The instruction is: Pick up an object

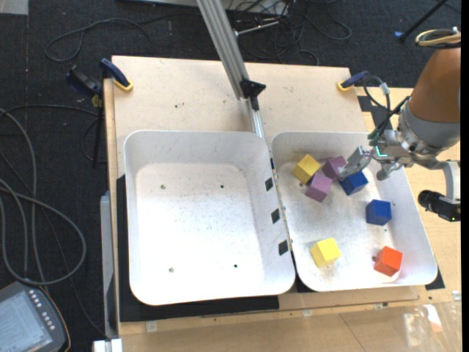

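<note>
- The gripper [370, 163] sat low over the upper part of the right bin [410, 218], reaching in from the right, its grey arm [432, 116] with the orange band above it.
- One finger came down just beside the upper blue cube [354, 182], touching or nearly so; whether the fingers were open or closed, I could not tell, and no cube showed clearly between them.
- That blue cube lay tilted, rotated so a corner pointed toward the bin's near edge; being a cube, it had no long axis to speak of.
- Count in the right bin: seven cubes. Two blue, the second blue cube [378, 212] lower and to the right, apart from the first.
- Two purple: one purple cube [334, 167] just beside the gripper, the other purple cube [319, 186] touching or nearly touching it below left.
- Two yellow: the upper yellow cube [308, 169] beside the purple pair, the lower yellow cube [325, 251] alone near the front.
- One orange cube [388, 260] in the near right corner.
- The left bin [146, 196] sat alongside on the surface [190, 94].
</note>
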You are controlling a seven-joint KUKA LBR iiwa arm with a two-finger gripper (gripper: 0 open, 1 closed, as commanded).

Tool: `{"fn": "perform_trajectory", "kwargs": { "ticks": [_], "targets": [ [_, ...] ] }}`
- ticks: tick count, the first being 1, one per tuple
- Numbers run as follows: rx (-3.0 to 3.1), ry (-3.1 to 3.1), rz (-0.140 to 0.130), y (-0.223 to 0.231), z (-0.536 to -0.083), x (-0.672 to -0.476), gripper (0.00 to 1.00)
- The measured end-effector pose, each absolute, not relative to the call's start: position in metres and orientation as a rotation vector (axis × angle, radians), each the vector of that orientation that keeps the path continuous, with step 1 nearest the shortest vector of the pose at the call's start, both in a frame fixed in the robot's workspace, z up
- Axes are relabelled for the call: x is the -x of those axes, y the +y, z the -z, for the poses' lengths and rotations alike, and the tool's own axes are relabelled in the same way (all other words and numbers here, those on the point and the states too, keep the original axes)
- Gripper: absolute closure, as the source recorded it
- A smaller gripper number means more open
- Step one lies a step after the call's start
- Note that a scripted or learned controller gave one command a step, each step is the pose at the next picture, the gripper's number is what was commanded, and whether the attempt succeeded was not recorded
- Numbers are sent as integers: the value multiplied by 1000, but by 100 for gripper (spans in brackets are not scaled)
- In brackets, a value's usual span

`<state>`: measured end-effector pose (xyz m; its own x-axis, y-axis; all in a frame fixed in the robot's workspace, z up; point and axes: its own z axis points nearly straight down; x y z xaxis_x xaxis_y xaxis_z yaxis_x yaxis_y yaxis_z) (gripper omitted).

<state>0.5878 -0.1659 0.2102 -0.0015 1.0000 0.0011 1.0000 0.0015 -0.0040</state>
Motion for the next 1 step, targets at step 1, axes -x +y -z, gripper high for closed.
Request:
{"fn": "perform_trajectory", "kwargs": {
  "ticks": [1],
  "targets": [
    [2219,-2224,-1,-166,-212,-589,0]
  ]
}}
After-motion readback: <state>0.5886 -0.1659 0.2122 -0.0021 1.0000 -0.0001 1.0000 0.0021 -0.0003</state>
